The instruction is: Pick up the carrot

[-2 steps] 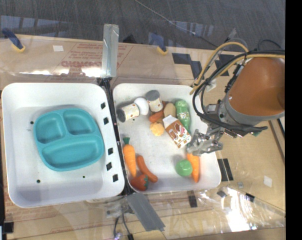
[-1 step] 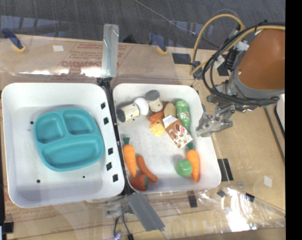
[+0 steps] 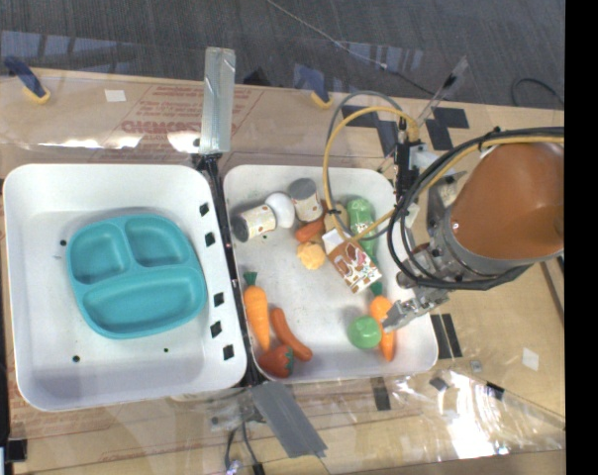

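A teal divided plate (image 3: 133, 274) sits alone in the left bin (image 3: 27, 364). In the right bin (image 3: 314, 369), a green ball (image 3: 364, 332) lies at five o'clock, a small printed carton (image 3: 353, 262) near centre, and two little cans (image 3: 277, 211) at eleven o'clock.

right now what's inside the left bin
A teal divided plate lies flat in the left bin, three compartments facing up with nothing in them. The bin floor under the plate is covered, so that can't be seen.
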`<state>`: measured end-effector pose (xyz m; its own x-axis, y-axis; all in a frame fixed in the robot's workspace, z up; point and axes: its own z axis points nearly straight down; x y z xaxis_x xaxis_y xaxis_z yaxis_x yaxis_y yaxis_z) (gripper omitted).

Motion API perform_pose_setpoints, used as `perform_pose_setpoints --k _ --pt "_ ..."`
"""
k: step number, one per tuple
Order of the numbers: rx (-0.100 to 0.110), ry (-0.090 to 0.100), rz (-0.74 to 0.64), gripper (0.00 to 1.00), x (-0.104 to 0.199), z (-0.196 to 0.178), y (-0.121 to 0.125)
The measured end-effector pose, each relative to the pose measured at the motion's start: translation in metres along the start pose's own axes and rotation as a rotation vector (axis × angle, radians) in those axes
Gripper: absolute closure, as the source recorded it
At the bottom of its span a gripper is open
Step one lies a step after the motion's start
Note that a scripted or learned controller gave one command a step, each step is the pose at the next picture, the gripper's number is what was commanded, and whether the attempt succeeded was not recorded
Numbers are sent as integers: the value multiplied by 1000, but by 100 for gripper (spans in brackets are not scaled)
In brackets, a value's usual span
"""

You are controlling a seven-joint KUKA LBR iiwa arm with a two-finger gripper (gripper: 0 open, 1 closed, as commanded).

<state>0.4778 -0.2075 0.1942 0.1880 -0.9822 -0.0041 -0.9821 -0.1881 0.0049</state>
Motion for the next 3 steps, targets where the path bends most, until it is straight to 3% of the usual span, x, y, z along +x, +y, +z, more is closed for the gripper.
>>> perform_pose_setpoints --k 1,2,3 --pt "6 4 -248 100 -4 -37 -1" --pt "5 3 -483 100 5 -42 -56" --pt "-1 -1 -849 100 -18 24 -9"
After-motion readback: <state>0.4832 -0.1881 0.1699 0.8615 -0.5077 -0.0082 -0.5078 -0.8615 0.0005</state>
